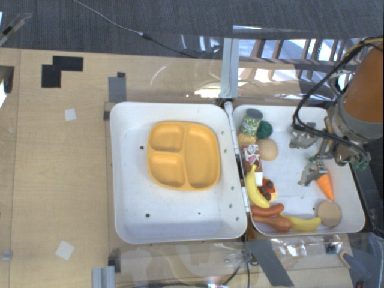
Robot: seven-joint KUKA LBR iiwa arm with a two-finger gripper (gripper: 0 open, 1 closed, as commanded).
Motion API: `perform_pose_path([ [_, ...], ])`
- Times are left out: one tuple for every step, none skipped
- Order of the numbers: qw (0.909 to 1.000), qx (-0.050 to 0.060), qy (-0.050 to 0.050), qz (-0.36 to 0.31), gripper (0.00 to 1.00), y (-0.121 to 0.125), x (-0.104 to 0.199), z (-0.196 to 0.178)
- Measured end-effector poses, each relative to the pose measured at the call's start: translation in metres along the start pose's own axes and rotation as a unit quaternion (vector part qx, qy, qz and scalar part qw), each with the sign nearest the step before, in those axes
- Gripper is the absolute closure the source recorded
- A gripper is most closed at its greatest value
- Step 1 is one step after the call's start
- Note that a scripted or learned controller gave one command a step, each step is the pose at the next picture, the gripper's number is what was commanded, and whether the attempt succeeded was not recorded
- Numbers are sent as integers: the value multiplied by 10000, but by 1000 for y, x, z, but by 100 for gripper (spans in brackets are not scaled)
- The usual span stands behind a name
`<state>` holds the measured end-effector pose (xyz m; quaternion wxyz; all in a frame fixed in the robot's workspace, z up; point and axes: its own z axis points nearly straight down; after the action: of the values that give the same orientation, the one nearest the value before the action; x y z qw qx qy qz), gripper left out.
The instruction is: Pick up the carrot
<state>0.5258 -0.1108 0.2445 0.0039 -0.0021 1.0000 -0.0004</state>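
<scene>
The carrot (325, 186) lies in the right bin (288, 167), toward that bin's right wall, thick end up by the claw and tip pointing down toward the near edge. The claw (316, 171) hangs over the bin just beside the carrot's upper end, its metal fingers (309, 177) touching or almost touching it. The carrot does not sit between the fingers; I cannot tell whether the fingers are spread or closed.

The arm (363, 95) enters from the right, its orange band above the bin's far right corner, black cables looping beside it.

Along the right bin's left wall, items crowd together: a green vegetable (257, 128), a pale round item (268, 149), a small carton (252, 157), a banana (254, 188) and a dark berry-like piece (267, 188). Along the near wall lie two sausages (269, 216), a second banana (303, 222) and a tan round item (328, 213), the last just below the carrot's tip. The middle of the bin floor is bare, giving open room left of the carrot.

The left bin (132, 209) holds a yellow divided plate (183, 155) near its centre, with bare floor on all sides. The two bins meet at a shared edge. The worktop (54, 179) extends open to the left.
</scene>
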Motion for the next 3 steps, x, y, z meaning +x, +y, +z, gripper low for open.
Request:
perform_pose_path([
  [9995,5,16,306,0,-59,11,41],
  [9953,19,-67,969,0,-95,-47,154],
  [9839,8,-43,1785,0,-80,14,155],
])
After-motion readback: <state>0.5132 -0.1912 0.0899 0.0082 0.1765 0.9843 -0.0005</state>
